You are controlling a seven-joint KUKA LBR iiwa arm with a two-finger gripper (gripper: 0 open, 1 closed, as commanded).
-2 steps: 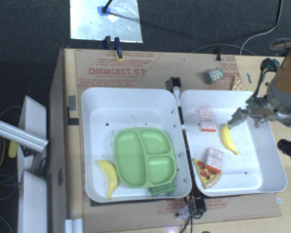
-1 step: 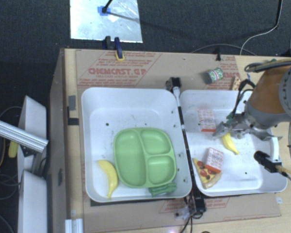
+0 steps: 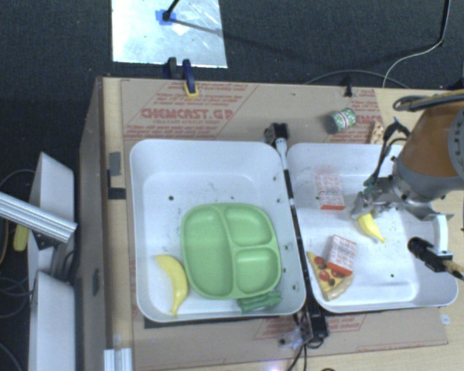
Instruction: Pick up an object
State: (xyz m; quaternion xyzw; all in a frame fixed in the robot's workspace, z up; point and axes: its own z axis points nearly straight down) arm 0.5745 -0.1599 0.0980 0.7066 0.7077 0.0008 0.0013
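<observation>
Down in the right bin, the tool hangs directly over a small yellow toy, seemingly touching its upper end, though whether it is clenched, released or gripping the piece cannot be told from this slanted view. Judging by its look, the yellow toy is a light, stiff, smooth plastic piece that could slip or skid on the bin floor, so a hold across its narrow middle seems safest; a pizza slice and a small red-and-white box lie nearby toward the bin's front.

Two white bins, two bananas, one green plate, one pizza slice
</observation>
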